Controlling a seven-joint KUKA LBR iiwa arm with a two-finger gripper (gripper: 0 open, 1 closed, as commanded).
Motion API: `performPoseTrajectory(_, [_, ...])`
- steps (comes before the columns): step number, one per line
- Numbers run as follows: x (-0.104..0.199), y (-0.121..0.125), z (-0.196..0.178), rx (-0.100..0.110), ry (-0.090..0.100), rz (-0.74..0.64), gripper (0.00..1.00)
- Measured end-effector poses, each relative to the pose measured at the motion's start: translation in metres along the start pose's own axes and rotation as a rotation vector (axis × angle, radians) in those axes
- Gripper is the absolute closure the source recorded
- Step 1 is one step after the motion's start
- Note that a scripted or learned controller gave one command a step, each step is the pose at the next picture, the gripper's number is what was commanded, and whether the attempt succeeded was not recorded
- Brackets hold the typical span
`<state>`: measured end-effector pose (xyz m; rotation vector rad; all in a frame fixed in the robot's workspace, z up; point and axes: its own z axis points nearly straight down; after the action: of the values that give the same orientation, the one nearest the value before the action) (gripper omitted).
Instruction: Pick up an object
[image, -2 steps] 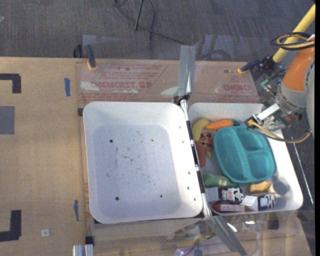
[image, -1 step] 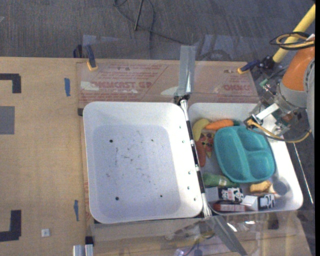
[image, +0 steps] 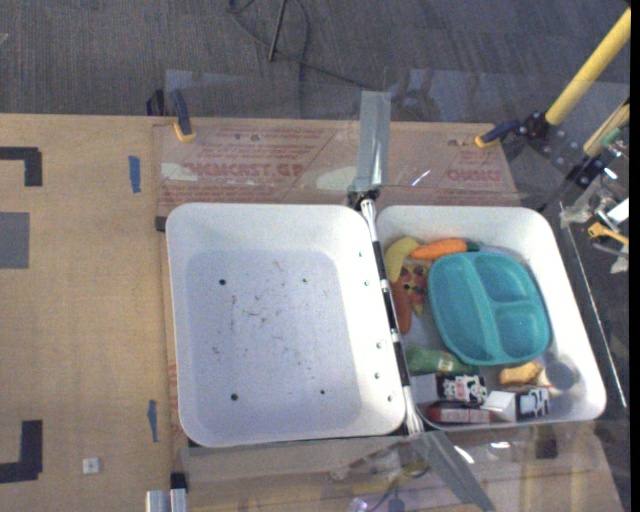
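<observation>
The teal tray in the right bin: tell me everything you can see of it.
The teal tray is a smooth, plastic-looking divided plate with three compartments, rounded corners and a raised rim. It lies face up, slightly tilted, in the right bin, resting over other items. A carrot sits at its upper-left edge; a green item pokes out below.

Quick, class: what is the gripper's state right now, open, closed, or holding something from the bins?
Gripper: its state cannot be told from the camera view; the teal divided tray and the other items lie loose in the right bin.
</observation>
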<state>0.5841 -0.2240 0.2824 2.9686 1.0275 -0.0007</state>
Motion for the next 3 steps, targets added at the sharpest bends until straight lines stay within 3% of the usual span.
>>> performPoseTrajectory(1, [0.081,-0.085,0.088,0.005,-0.002,0.235,0.00])
performPoseTrajectory(2, [0.021,-0.091,0.186,-0.003,0.006,0.213,0.00])
performPoseTrajectory(3, [0.023,-0.092,0.174,0.000,0.008,0.209,1.00])
